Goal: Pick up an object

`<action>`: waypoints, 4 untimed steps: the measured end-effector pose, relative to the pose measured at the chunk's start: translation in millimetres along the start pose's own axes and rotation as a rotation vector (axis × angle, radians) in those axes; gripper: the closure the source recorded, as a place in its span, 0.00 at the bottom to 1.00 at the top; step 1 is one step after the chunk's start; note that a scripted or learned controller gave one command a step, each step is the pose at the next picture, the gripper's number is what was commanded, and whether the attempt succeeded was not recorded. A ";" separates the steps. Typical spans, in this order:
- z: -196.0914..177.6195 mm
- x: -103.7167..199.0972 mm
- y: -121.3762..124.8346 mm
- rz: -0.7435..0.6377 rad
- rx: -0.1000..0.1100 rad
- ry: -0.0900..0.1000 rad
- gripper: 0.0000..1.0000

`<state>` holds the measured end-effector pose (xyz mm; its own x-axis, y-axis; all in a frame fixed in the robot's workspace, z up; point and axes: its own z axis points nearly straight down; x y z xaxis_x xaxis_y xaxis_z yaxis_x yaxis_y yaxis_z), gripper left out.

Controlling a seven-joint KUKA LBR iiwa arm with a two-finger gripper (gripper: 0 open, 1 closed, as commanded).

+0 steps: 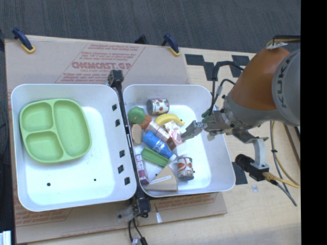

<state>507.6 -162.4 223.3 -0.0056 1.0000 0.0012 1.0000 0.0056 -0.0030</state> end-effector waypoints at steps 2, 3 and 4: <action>97.7 -31.0 42.3 -0.004 -0.022 -0.005 1.00; 1.6 18.8 15.1 -0.001 -0.003 -0.001 1.00; 2.1 18.6 14.8 -0.001 -0.002 -0.001 0.00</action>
<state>522.3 -143.7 221.2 -0.0062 1.0000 0.0005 1.0000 0.0062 -0.0012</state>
